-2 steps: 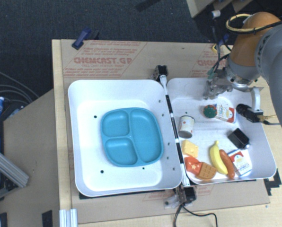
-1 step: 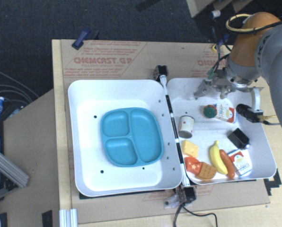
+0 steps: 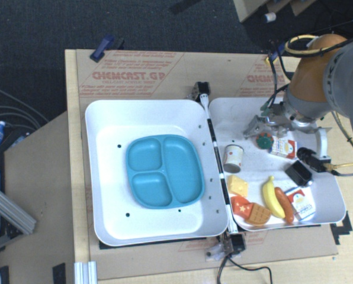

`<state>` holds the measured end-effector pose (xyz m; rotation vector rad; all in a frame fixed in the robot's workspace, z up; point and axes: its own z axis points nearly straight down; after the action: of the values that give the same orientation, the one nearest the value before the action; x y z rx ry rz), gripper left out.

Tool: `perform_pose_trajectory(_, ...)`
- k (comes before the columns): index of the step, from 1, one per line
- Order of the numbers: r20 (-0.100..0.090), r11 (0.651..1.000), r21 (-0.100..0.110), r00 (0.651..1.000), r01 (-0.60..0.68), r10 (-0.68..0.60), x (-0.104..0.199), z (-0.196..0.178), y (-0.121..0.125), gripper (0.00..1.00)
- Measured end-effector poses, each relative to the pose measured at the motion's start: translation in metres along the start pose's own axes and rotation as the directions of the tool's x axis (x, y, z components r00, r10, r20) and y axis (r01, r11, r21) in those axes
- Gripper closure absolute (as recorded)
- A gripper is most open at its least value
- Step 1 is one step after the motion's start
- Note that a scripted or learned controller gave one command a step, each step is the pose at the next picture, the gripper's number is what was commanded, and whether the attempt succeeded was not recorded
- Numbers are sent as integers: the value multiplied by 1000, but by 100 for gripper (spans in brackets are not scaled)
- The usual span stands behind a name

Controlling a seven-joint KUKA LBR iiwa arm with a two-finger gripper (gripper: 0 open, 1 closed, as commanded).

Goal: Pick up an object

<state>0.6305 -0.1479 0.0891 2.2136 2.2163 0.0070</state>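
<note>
Over the far part of the right-hand shallow white bin point(image 3: 336, 203), the grey arm with its orange band point(image 3: 311, 76) reaches down from the right, and its two-finger gripper point(image 3: 264, 129) hangs just above a small round green-and-red object point(image 3: 263, 141). Whether that gripper is parted or closed cannot be told from this slant, and nothing is seen held. Judging by this, the green piece is the likely target. Just right of it lies a white printed packet point(image 3: 283, 148). Nearer the left wall stands a small grey cup point(image 3: 233, 157); near the front lie a yellow banana point(image 3: 273, 197), yellow cheese wedge point(image 3: 238, 186) and red sausage point(image 3: 285, 206). The left-hand white bin point(image 3: 105, 123) holds a blue divided plate point(image 3: 164, 170).
</note>
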Motion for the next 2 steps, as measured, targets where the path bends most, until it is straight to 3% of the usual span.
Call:
perform_pose_trajectory(1, 2, 1000, -3, 1000, -1, 1, -1, -11, 1, 100)
perform_pose_trajectory(2, -4, 1000, 8, 1000, 0, 0, 71, -121, -37, 100)
